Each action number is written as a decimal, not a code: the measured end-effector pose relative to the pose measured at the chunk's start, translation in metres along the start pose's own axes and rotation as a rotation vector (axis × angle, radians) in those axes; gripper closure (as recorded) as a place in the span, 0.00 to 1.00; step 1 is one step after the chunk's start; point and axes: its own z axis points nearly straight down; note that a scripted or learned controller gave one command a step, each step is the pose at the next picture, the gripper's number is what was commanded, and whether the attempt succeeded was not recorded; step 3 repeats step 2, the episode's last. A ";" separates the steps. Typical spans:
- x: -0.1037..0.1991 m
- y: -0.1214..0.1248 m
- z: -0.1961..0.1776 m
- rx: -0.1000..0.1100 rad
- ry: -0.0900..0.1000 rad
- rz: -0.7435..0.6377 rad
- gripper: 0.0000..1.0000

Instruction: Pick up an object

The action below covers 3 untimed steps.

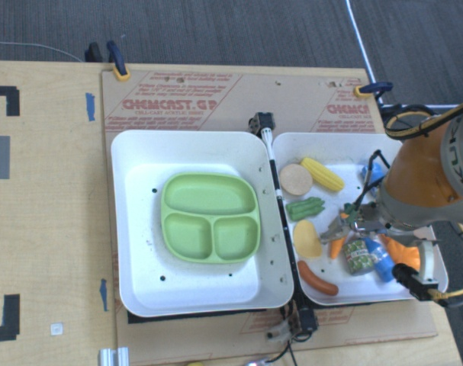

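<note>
1. Presently, the gripper is hanging low inside the right bin, reaching in from the right under the grey arm with its orange band. Its metal tip is sitting over a tight cluster of toy food, and whether it is open, closed or gripping anything cannot be told, since the wrist is hiding much of it.
2. Directly below and slightly right of the tip, a speckled green packet is lying against a blue item. An orange piece is showing just left of the packet. Any of these looks like the likeliest pick, though which one the tip is touching is unclear.
3. Just left of the tip, a pale yellow piece and a green bean pod are lying close together. A red sausage is resting below and to the left, near the bin's front rim.
4. Further up and left, a tan round disc and a yellow corn cob are lying side by side.
5. Well to the left, the other bin is holding a green divided plate.
6. Doing this step well probably means descending squarely over a single item, keeping clear of its neighbours, closing fully, then lifting straight up so crowded pieces are not dragged along.
</note>
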 end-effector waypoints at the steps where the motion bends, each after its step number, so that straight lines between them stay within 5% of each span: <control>1: -0.001 0.002 -0.011 -0.005 -0.003 0.001 1.00; 2: 0.092 0.037 -0.098 0.003 0.002 -0.003 1.00; 3: 0.092 0.037 -0.098 0.003 0.002 -0.003 1.00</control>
